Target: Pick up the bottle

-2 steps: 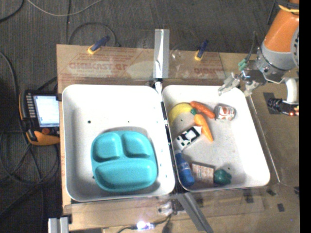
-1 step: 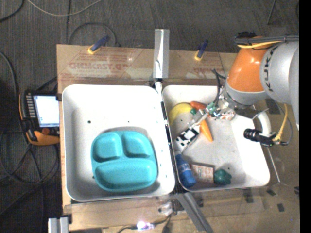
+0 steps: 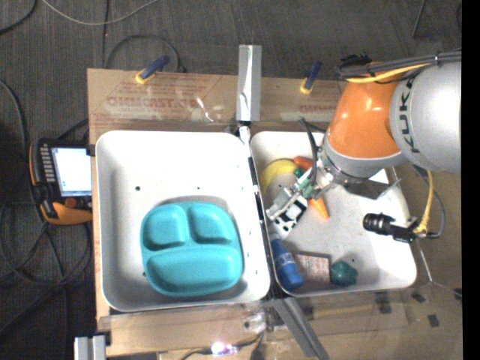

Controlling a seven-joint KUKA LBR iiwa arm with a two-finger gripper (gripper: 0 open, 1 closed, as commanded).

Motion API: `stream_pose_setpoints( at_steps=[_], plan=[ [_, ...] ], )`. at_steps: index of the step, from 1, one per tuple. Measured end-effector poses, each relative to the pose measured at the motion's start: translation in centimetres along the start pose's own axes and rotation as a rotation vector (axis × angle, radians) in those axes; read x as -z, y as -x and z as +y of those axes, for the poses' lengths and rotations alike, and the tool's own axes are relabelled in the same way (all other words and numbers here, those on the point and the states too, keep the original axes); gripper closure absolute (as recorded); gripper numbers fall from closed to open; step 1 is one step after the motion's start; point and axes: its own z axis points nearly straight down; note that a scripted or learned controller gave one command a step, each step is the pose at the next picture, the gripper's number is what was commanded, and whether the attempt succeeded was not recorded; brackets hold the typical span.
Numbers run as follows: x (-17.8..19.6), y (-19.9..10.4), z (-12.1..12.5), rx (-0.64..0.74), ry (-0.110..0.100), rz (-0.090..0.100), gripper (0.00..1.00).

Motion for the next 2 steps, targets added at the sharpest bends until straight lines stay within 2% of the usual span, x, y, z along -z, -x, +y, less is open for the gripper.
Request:
stream_pose_setpoints(
  at_steps=[1,2],
  plan=[
    [-0.1,-9.3,-2.0,-0.018,-0.003,0.001,0.0],
    [3.2,-5.6,-3.9,-0.278,0.0,-0.002,0.0]
  ],
)
